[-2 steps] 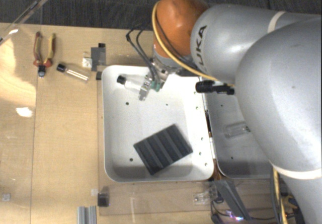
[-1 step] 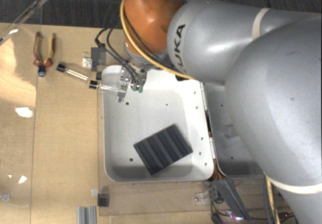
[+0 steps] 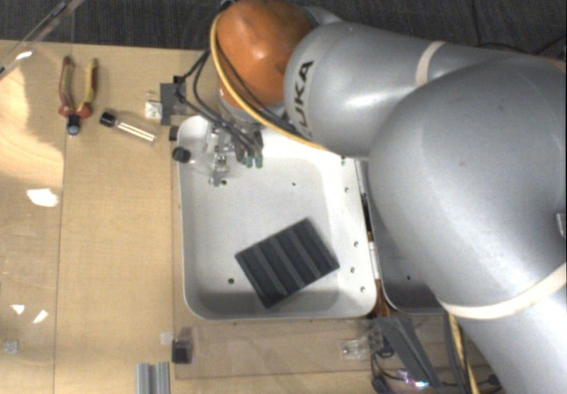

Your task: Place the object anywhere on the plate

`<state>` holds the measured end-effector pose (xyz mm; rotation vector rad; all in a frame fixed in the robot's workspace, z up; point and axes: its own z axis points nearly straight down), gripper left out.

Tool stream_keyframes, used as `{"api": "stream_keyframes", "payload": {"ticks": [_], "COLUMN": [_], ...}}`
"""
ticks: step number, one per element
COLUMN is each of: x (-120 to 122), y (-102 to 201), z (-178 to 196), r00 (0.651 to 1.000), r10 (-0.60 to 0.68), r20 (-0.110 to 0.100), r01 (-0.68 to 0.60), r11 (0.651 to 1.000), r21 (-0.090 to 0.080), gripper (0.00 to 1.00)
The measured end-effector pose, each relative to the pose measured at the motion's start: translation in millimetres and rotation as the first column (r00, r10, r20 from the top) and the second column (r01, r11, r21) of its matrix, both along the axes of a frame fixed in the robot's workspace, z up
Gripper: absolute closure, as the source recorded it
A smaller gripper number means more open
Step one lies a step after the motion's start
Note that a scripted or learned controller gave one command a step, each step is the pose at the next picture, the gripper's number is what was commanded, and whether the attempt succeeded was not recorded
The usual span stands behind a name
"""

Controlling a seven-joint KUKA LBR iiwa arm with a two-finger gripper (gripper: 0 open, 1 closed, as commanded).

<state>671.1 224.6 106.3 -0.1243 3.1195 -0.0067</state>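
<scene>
A black ribbed flat slab (image 3: 286, 261) lies at an angle in the front half of the left white bin (image 3: 199, 286). My gripper (image 3: 232, 156) hangs over the bin's far left corner, well apart from the slab and up-left of it. Cables and small metal parts crowd around it, and I cannot make out anything held in it. The orange band and the grey arm (image 3: 425, 144) cover the far right of the bin.
The right bin (image 3: 399, 297) lies mostly under the arm. On the wooden bench left of the bins lie red-handled pliers (image 3: 77, 89) and a small clear tube (image 3: 129, 126). A small black block (image 3: 182, 350) sits by the bench's front edge.
</scene>
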Motion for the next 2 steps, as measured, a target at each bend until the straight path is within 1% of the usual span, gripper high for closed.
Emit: {"api": "stream_keyframes", "payload": {"ticks": [1, 2], "x": [3, -1], "y": [-2, 12], "z": [15, 98], "r00": [1.0, 0.976], "r10": [-0.005, 0.218], "r20": [0.01, -0.008], "r01": [0.005, -0.218], "r11": [1.0, 0.976], "r21": [0.002, 0.007], "gripper": [1.0, 1.0]}}
